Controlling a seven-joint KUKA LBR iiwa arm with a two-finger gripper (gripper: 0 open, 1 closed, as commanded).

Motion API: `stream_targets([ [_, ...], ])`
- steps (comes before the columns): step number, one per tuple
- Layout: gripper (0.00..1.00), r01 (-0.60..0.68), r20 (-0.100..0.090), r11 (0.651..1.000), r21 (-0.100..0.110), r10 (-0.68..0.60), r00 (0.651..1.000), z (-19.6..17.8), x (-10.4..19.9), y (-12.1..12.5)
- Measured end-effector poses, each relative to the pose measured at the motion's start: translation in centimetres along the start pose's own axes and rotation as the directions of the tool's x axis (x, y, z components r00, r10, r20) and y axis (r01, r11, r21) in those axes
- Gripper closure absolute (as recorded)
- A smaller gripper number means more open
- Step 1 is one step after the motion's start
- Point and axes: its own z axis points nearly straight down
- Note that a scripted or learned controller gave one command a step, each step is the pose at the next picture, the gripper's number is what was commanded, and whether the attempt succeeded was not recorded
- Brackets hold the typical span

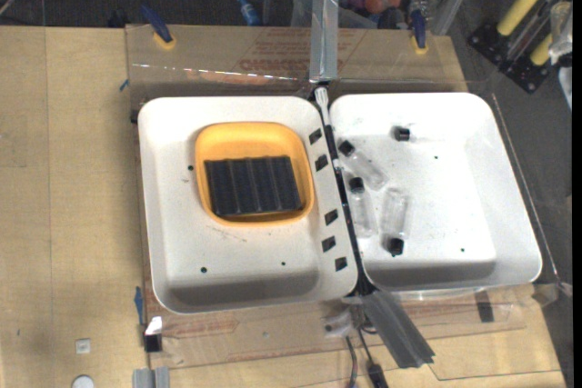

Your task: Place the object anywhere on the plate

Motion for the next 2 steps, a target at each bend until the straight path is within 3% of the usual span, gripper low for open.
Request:
stream_targets([
  [1,1.00,0.276,0.000,0.961,-0.002,-0.276,0.961,0.03,-0.01,0.02],
  [2,1.00,0.608,0.000,0.794,-0.001,-0.608,0.794,0.04,0.02,-0.01],
])
